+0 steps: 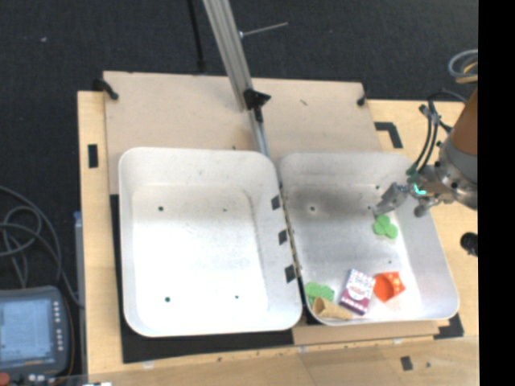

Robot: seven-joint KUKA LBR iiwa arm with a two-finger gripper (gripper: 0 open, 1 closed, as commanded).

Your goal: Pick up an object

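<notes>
The bench (201, 103) carries two shallow white bins side by side. The left bin (145, 215) sits bare of objects; the right bin (338, 183) holds all the candidates, gathered toward its right and near parts. A slanted aluminium post (229, 43) rises from the far edge between the bins, well clear of the arm's reach from the right.

The arm (467, 135) comes in over the right bin's right rim, and its gripper (400, 202) hangs with the two fingers spread apart, nothing between them. Just below and near it lies a small green piece (386, 228), the closest thing to the fingertips and probably the target.

Along the near wall of the right bin sit a purple-and-white carton (358, 290), an orange-red block (389, 286) just beside it on the right, a tan cone-like piece (328, 305) and another green piece (319, 291) at the near-left corner.

The main risk, as I judge it: the green piece is low and small, so the fingers could close above it or nudge it aside and come up empty. It also lies fairly near the right wall, which may limit the approach. The clutter near the front is well apart and should not interfere.
</notes>
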